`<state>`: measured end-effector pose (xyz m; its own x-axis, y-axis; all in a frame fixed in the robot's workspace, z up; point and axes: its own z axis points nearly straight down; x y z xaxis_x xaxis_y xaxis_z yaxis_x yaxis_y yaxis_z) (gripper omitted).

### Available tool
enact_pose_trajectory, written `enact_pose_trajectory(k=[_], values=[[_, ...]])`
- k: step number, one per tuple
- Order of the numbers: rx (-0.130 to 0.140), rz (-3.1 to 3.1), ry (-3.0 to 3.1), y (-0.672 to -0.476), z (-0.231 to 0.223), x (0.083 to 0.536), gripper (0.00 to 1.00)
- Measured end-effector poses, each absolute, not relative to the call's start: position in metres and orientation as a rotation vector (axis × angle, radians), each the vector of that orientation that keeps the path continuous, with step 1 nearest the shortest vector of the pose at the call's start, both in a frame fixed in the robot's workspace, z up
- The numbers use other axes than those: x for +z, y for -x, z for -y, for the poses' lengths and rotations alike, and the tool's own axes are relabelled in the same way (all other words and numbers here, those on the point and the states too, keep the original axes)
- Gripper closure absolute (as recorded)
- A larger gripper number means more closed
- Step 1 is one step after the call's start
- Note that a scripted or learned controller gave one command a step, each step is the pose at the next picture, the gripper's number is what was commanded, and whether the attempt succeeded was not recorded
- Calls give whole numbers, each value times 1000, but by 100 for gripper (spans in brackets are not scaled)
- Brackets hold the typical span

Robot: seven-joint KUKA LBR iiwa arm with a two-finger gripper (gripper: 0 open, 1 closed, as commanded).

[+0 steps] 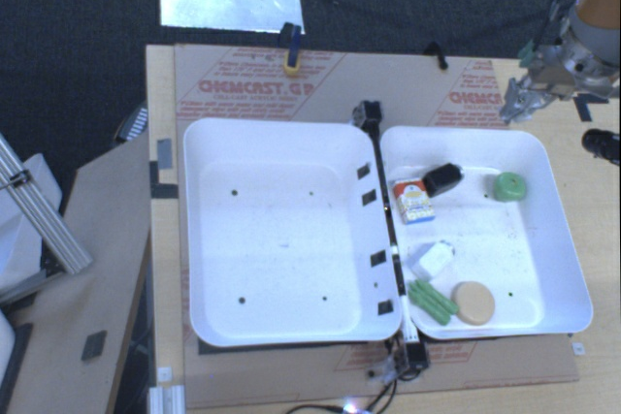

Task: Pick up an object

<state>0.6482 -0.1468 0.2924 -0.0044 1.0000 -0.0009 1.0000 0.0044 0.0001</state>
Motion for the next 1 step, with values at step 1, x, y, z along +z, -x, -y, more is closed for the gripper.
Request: enact_pose_trajectory(k=[1], values=[[-1,-2223,-2219,-653,149,250,100]])
